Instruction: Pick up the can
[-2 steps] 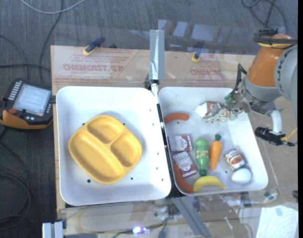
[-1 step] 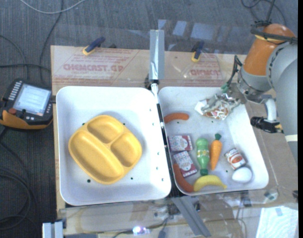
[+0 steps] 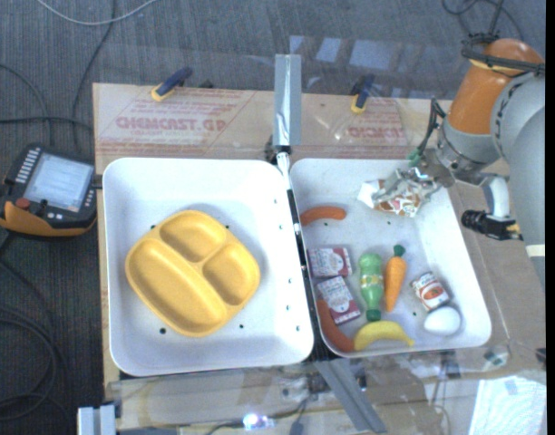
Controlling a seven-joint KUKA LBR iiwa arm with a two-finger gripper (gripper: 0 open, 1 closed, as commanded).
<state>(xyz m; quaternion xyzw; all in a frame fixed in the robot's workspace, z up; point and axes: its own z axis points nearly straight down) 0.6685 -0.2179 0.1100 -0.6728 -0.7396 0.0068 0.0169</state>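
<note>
The can [image 3: 431, 290] lies tilted by the egg [image 3: 443, 321] in the right bin [image 3: 474, 270]; the gripper [image 3: 421, 176] hovers over the far corner, well apart; jaws' state untellable.

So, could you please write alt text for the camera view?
A grey and orange robot arm's gripper is above crumpled wrappers in the right bin, away from the small can near the bin's front. The left bin holds a yellow tray.

You can read faint red lettering, roughly "CHEMCAST GP", on the clear sheet [image 3: 182, 120] behind the bins; labels on the small packets [image 3: 330, 262] stay illegible.
</note>
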